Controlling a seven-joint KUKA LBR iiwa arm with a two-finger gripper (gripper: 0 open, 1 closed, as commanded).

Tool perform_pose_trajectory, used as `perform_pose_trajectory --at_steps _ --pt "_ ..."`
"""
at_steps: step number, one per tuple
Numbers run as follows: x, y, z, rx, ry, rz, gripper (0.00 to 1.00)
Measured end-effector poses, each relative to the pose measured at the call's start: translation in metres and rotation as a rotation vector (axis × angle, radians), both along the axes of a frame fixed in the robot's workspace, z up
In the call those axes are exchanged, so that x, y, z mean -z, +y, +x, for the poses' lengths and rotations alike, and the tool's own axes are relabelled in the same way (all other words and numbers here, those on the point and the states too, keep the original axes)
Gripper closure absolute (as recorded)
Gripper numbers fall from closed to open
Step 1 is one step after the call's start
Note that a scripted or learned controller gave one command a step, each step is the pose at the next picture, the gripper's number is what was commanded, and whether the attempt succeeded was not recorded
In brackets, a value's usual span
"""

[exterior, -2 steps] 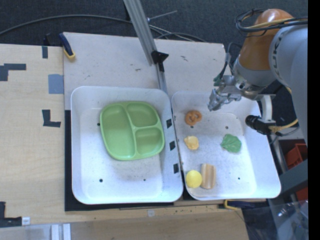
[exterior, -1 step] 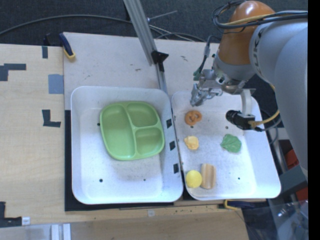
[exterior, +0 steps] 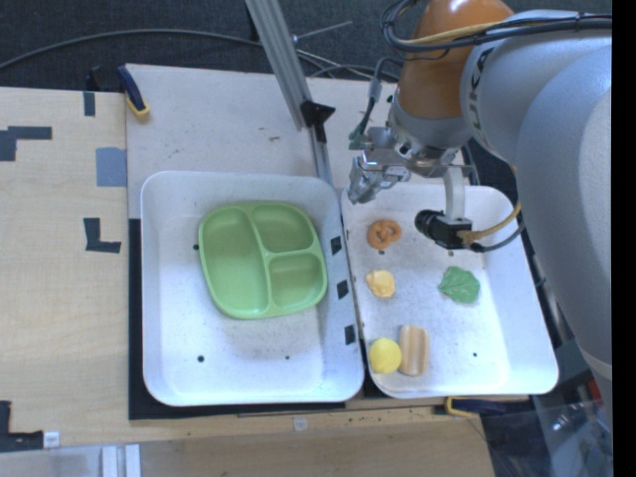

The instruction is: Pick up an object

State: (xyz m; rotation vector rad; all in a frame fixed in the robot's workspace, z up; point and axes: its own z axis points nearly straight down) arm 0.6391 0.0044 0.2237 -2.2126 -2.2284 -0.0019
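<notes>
From my console I read the bench left to right, taking the green divided plate [exterior: 263, 259] as my marker. It lies flat in the left bin [exterior: 169, 296], three compartments facing up, sitting toward the upper middle of that bin's floor. Up and left of the plate, outside the bins, a blue-and-yellow clamp [exterior: 132, 91] grips the board edge. Above the plate a grey metal rail [exterior: 281, 53] slants down toward the seam between the two bins.

Right of the plate, across that seam, the right bin [exterior: 517, 351] holds the pickable pieces. Nearest the plate's upper right corner is an orange pretzel-like piece [exterior: 384, 233]. Below it, level with the plate's lower edge, sits a small yellow lump [exterior: 381, 284]. Further down, below the plate's level, a yellow ball [exterior: 385, 355] touches a tan bread-like roll [exterior: 412, 350] standing just beside it. Well to the right of the plate lies a crumpled green leaf [exterior: 459, 284].

The gripper [exterior: 365, 185] hangs up and right of the plate, over the right bin's top left corner, just above the orange piece — not touching it as far as I can see. Its jaws I cannot tell: the metal there is too cluttered. A black cable fitting [exterior: 442, 229] hangs off the wrist, right of the orange piece.
</notes>
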Motion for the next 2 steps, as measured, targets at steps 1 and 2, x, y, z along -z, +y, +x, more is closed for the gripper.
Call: perform_pose_trajectory --at_steps 1,2 --pt "0.006 0.046 0.012 0.001 0.001 -0.001 1.00" --pt "0.012 0.094 0.017 0.001 0.001 -0.002 1.00"
